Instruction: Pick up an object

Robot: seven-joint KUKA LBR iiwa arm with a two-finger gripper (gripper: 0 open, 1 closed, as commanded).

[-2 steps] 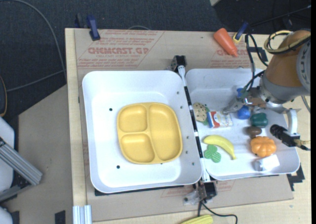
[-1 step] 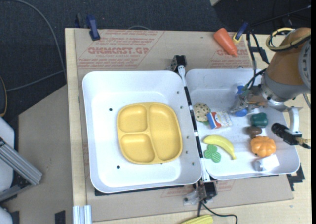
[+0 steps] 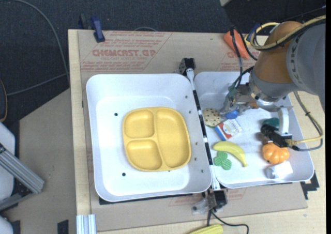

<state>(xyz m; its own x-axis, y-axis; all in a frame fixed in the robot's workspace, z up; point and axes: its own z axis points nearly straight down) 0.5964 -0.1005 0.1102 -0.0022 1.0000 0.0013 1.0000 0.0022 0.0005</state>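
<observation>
Red-blue packet (image 3: 227, 129) just below jaws (image 3: 234, 105)

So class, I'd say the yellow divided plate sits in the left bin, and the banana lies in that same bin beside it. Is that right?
Not quite. The plate is in the left bin, but the banana lies in the right bin, near a green piece. The camera view shows this.

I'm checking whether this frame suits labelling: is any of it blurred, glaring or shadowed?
Camera view: even, soft light, with faint shadows beside the yellow plate and the banana; the white bins are bright but not blown out; the small items under the tool look soft and hard to tell apart; the arm at the right edge is slightly blurred.
</observation>
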